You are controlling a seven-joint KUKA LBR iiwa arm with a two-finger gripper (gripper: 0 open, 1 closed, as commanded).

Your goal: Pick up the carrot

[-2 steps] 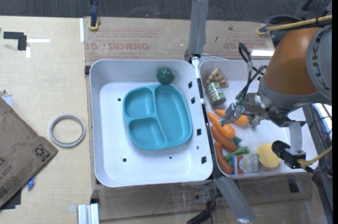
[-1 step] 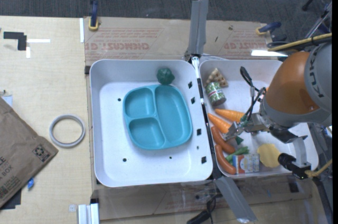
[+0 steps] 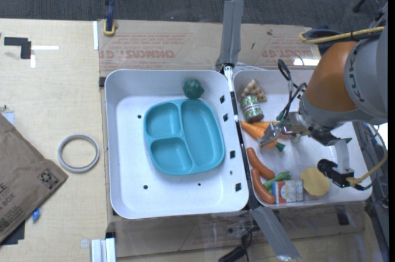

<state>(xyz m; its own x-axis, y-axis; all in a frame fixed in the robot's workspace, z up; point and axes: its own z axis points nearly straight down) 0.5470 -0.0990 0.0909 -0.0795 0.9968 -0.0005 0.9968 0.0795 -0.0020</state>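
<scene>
Crowded right bin (image 3: 361, 196): my hand (image 3: 271, 138) sits by its left wall, touching the carrot (image 3: 254, 128); grip unclear.

Grey arm (image 3: 370, 69) w/ orange band, black cables.

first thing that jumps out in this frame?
The blue divided plate lies in the middle of the left bin, a dark green lump just beyond it. In the right bin, the claw sits low at the carrot, amid crowded toy food, including two sausages.
</scene>
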